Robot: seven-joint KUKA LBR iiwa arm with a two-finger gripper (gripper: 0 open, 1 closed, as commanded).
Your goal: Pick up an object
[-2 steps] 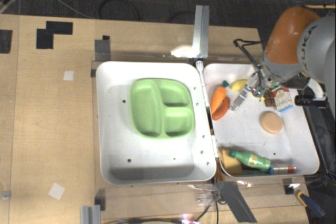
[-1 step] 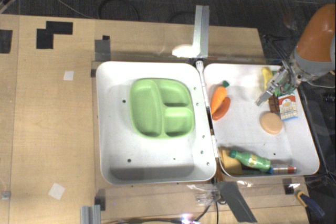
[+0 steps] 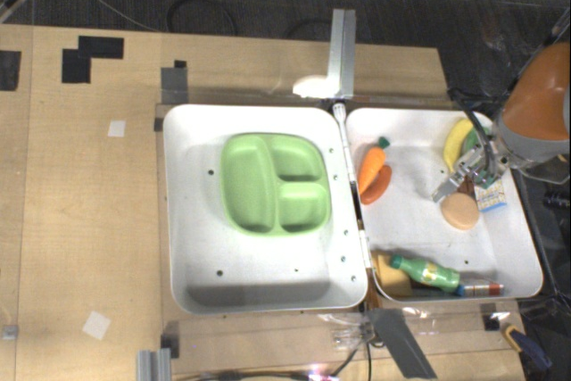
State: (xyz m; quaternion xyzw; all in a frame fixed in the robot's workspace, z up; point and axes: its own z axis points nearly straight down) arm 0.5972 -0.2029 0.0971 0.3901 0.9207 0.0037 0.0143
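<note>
My gripper hangs low over the right side of the right bin, its arm coming in from the right under an orange band. Its tips sit just above a round tan disc and next to a small white and blue packet. A yellow banana lies just behind the gripper. An orange carrot with a green top rests beside a red-orange piece near the bin's left wall. A green bottle lies along the front wall.
A green divided plate lies in the left bin. A metal post stands behind the wall between the bins. A brown item sits in the right bin's front left corner beside the bottle.
</note>
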